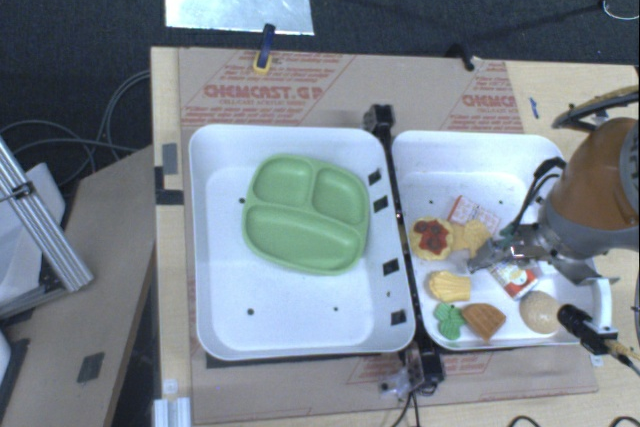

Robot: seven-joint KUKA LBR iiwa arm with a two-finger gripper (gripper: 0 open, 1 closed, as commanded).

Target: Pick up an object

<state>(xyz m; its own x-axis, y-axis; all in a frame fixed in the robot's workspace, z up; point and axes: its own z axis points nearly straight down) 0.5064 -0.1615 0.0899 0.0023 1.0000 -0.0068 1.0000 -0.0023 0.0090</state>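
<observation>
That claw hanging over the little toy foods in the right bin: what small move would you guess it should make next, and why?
Probably a short drop straight down. The claw hangs low in the right bin, among the toy foods, beside the red and white packet and above the yellow piece. I see nothing between its tips, so it has yet to grasp anything.

Both white bins (290, 143) look like smooth moulded plastic with a soft sheen; the green divided plate (305, 213) reads as matt plastic, no glare on it; the toy foods (452, 287) seem plastic too, slightly glossy; printed brown cardboard (330, 87) under the bins, dull and papery; the arm's orange band (600, 177) shines smoothly.
</observation>
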